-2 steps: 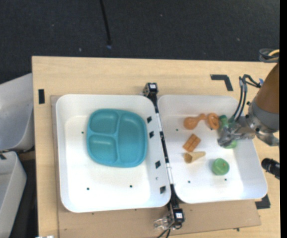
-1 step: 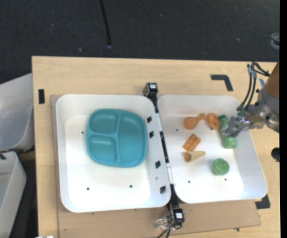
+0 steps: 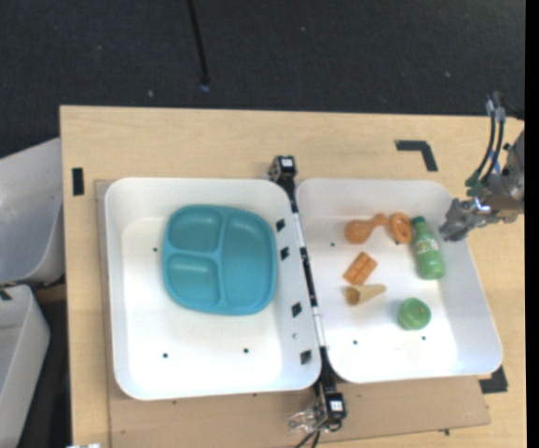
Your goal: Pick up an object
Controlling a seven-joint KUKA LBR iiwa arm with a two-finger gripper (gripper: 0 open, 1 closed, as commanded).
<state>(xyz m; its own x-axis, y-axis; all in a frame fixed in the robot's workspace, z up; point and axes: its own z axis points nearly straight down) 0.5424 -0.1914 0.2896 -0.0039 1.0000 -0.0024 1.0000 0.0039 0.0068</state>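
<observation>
Gripper is hovering over the right bin's right rim — finger state I cannot tell. Green bottle is lying just beside it, next to orange pieces. Teal tray is sitting in the left bin.

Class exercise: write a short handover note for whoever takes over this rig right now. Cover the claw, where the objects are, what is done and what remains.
Claw: at the right bin's right rim, beside the green plastic bottle; nothing visibly held.
Right white bin: bottle, round green ball-like object, orange pretzel-shaped toy, orange ridged block, tan cone-shaped piece.
Left white bin: teal divided plate.
Done: no pick yet.
Left: grasp and lift one object; the bottle is nearest.
</observation>
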